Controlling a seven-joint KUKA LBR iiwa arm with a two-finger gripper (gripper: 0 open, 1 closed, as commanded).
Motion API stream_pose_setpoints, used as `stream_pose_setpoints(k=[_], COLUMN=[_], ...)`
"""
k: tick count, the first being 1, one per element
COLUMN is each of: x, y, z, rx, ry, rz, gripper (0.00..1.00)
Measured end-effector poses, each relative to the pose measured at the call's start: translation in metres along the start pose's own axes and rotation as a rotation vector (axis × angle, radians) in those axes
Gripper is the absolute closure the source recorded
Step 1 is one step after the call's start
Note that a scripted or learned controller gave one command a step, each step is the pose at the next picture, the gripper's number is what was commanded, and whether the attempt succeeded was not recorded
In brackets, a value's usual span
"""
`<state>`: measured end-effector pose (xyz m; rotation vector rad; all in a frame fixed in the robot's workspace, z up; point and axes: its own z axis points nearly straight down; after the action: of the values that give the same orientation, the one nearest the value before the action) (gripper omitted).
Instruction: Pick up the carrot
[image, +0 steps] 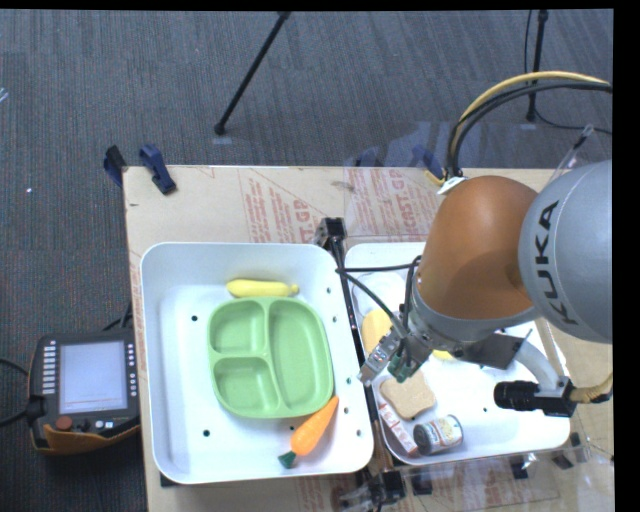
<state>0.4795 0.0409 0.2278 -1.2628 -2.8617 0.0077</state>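
Two white bins sit side by side on the bench, and the gripper (388, 362) hangs low over the inner edge of the right bin (520, 425), just past the divide between them. From where I stand I cannot tell whether it is apart or together; the metal end is small and half lost under the big orange band (475, 250) of the arm. Nothing shows clamped in it.

Just below the gripper lies a tan slice of bread (408, 398), and beyond that, nearer the front rim, a small jar (438, 433) on its side. A pale yellow piece (375, 326) peeks out just above and to the left of the gripper, partly hidden by cables.

The carrot (316, 427) is to the gripper's lower left, across the divide in the left bin (165, 330), lying slantwise near that bin's front corner with its green end toward the rim. Its upper tip touches or nearly touches the green divided plate (270, 358), which sits in the middle of that bin. A yellow banana (262, 289) lies just beyond the plate's far edge.

The bins rest on a board of brown cardboard (260, 200) printed with red lettering. A blue clamp (156, 168) grips its far left corner. Around it is dark grey carpet (100, 90), with black stand legs (250, 75) crossing it, and a pendant with a screen (88, 385) lies on the floor well off to the left.
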Motion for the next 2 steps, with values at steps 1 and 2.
stream_pose_setpoints(k=[1, 2], x=[-0.001, 0.032], y=[0.000, 0.024], z=[-0.008, 0.025], rx=[0.001, -0.005], ry=[0.001, -0.008], rz=[-0.001, -0.210], gripper=[1.00, 1.00])
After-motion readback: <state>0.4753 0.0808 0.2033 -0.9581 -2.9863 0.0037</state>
